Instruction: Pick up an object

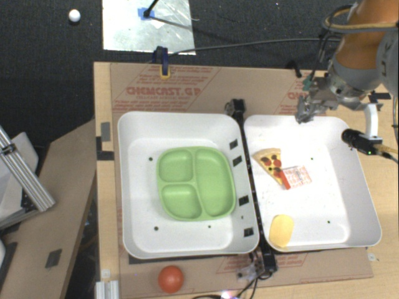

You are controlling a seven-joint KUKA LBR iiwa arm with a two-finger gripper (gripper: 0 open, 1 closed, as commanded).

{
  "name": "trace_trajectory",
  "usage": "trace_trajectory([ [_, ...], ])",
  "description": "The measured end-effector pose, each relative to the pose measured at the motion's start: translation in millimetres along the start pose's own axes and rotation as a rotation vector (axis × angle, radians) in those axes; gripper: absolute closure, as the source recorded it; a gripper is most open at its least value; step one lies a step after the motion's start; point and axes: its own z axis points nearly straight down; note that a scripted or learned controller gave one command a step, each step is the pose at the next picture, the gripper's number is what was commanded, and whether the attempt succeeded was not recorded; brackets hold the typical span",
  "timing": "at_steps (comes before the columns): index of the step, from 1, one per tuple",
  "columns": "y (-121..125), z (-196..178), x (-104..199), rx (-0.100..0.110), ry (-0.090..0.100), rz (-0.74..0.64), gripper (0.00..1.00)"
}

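Note:
In the right bin (355, 185) lie a pizza slice toy (269, 160), a small red and clear packet (293, 176) beside it, and a yellow oval piece (281, 229) near the front wall. My gripper (305, 113) hangs at the bin's far rim, well above and behind these objects, with nothing visible in it. The arm's orange band (373, 17) rises at the top right.
The left bin (134, 167) holds a green divided tray (196, 183). An orange ball (170, 278) rests on the bench in front of the bins. A black clamp (237, 108) sits between the bins at the back. A foil sheet (147, 16) lies behind.

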Motion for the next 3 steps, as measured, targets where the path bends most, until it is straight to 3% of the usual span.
trace_trajectory([
  [3,7.2,-2.7,171.0,0.001,0.002,-0.001,1.0],
])
